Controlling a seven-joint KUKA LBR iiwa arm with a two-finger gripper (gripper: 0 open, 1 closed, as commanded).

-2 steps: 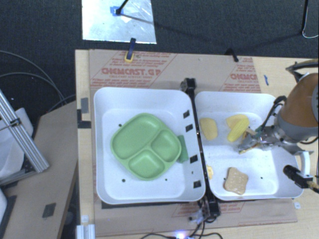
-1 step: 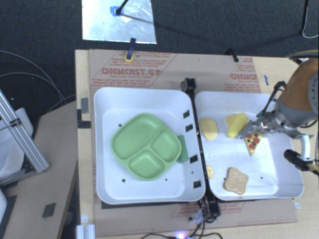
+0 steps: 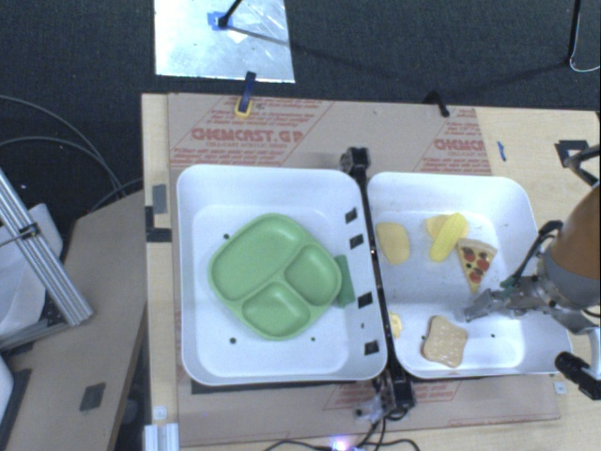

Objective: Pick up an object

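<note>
Gripper (image 3: pixel 481 305) sits low inside the right bin (image 3: pixel 512 195), near its right wall, fingers pointing left. The finger state cannot be told: the tips blur together against the white floor. Nothing is visible between them. The grey arm (image 3: pixel 575 275) enters from the right edge, with the orange band at the frame border.

Right bin contents:
- pizza slice toy (image 3: pixel 476 260), just above and left of the gripper tip, apart from it.
- toast slice (image 3: pixel 444 340), below and left of the gripper, near the bin's front wall, not touching the gripper.
- yellow corn-like piece (image 3: pixel 447 234), tilted, just left of the pizza slice.
- pale yellow oval piece (image 3: pixel 393 242), near the divider side.
- small yellow item (image 3: pixel 395 325), at the left wall, partly hidden by the rim.

Left bin (image 3: pixel 202 346) holds a green divided plate (image 3: pixel 273 275), three compartments, lying flat near the centre. A darker green flat piece (image 3: pixel 345 281) shows at the plate's right edge, partly under it.

Both bins rest on a cardboard sheet (image 3: pixel 282 132) on the worktop. A silvery sheet (image 3: pixel 223 26) lies on the dark floor beyond.
</note>
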